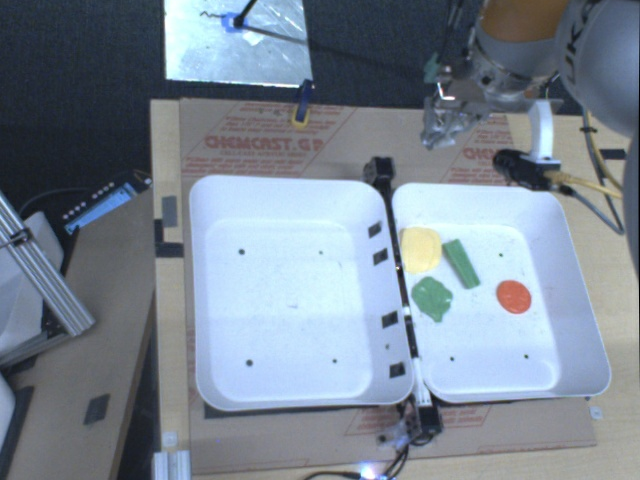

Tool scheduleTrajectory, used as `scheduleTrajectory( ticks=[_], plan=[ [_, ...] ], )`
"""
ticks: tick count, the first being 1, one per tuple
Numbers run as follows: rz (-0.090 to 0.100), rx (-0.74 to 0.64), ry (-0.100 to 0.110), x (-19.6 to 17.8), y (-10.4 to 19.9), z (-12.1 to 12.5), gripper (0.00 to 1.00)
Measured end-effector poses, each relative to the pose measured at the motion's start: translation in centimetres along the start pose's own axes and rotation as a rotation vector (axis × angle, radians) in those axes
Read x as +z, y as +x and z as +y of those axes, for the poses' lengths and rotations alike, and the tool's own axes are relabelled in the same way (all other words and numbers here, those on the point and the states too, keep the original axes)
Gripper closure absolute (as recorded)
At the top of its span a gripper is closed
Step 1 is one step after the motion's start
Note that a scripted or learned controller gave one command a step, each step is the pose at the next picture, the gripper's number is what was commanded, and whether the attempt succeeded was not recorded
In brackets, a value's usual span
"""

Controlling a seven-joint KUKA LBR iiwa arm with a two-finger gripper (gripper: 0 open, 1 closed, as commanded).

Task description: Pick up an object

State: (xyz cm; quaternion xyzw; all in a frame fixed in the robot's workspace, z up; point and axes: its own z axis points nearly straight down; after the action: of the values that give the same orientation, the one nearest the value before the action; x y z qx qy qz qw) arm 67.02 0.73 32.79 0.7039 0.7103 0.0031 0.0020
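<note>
Pincer point(441, 131): above the bench behind the right bin, nothing seen between the fingers; open or closed, I cannot tell.
Right bin point(570, 258): holds four things.
Yellow piece point(421, 249): near the divider, upper left.
Green bar point(461, 263): just beside the yellow piece.
Green lump point(433, 297): below the yellow piece.
Red disc point(514, 296): apart, to the right.
Left bin point(215, 268): beside the right bin.
</note>
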Motion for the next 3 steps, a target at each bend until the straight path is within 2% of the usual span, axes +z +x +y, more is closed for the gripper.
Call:
scheduleTrajectory(
  ticks=[1,2,3],
  plan=[
    [0.003,-0.005,0.0,-4.7,10.6,0.0,1.0],
    [0.0,0.003,0.002,-8.4,11.1,0.0,1.0],
    [-0.002,0.009,0.003,-9.4,8.6,0.0,1.0]
  ],
)
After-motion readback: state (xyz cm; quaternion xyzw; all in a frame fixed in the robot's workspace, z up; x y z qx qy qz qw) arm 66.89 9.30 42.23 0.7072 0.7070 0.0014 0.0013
